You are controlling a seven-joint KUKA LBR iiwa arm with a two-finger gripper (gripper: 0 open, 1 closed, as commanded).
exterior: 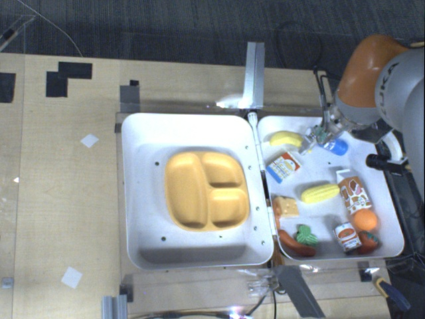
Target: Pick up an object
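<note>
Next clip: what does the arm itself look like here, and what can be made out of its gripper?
The arm is a rounded, smooth grey casing with a broad orange band above the wrist. A thin dark cable runs down beside the band. The gripper is small, metallic grey with a greenish tint; its detail is too fine to make out. No lettering or markings are readable.

A pale wood-grain worktop (66, 198) fills most of the scene, with black square markers (68, 77) near its far left corner and small pale tags (89, 140) along its left side. Beyond the far edge lies dark grey carpet (166, 12). A metal bracket (255, 75) stands upright at the far edge.
</note>
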